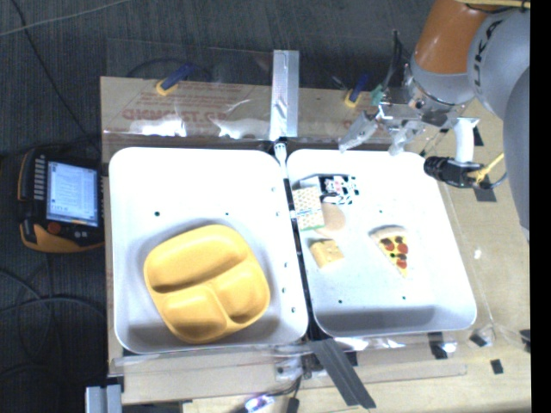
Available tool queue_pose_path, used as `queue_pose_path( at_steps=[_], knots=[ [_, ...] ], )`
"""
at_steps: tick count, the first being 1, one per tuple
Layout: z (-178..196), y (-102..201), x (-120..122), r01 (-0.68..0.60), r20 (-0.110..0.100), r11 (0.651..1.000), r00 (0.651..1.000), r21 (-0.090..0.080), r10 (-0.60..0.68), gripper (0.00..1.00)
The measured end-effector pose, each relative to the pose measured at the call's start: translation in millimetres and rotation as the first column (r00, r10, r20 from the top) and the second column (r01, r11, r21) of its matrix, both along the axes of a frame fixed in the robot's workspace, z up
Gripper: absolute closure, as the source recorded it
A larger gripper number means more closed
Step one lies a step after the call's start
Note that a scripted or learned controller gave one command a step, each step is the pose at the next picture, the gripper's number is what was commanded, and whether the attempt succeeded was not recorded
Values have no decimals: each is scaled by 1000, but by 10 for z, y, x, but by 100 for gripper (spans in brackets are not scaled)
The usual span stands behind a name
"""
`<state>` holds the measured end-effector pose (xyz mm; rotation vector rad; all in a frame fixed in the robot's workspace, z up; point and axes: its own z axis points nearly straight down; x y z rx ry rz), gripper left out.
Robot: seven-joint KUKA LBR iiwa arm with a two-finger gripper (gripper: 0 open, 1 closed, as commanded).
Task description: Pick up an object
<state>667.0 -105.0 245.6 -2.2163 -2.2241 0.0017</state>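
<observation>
At the far left, off the bench, a teach pendant (60,198) with a lit screen lies on the dark floor. Next comes the left bin (138,172), which holds one thing: a yellow divided tray (207,281) with three compartments, set toward the bin's near right corner. Its right edge lies close to the wall shared with the other bin, while the far and left parts of the bin floor are bare. A silver tape strip (285,93) runs back from the seam between the two bins across the cardboard sheet (185,101), where one yellow clip (174,79) sits to the left and another yellow clip (356,91) to the right.

The right bin (430,308) holds five small things. Four cluster against its left wall: a pale patterned card (306,207), a black-and-white spotted toy (339,187) just behind, a tan round piece (333,218) touching the card, and a yellow cheese-like wedge (326,253) nearer the front. One toy pizza slice (393,248) lies apart toward the middle, with open floor on every side. The front and right of this bin are bare.

The gripper (375,136) hangs above the bin's far rim, its two fingers spread wide and holding nothing, well behind all five things.
</observation>
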Motion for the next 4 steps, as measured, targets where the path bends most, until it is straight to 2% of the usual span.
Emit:
queue_pose_path(
  at_steps=[1,2,3,4],
  knots=[
    [-682,-504,-513,-5,-1,1000,1000,-2,5,0],
    [-1184,-987,-1080,-102,0,995,995,-1,102,0],
    [-1548,-975,-1202,-84,12,996,996,-2,84,0],
    [-1454,-965,-1187,-85,16,996,996,-1,85,100]
  ],
)
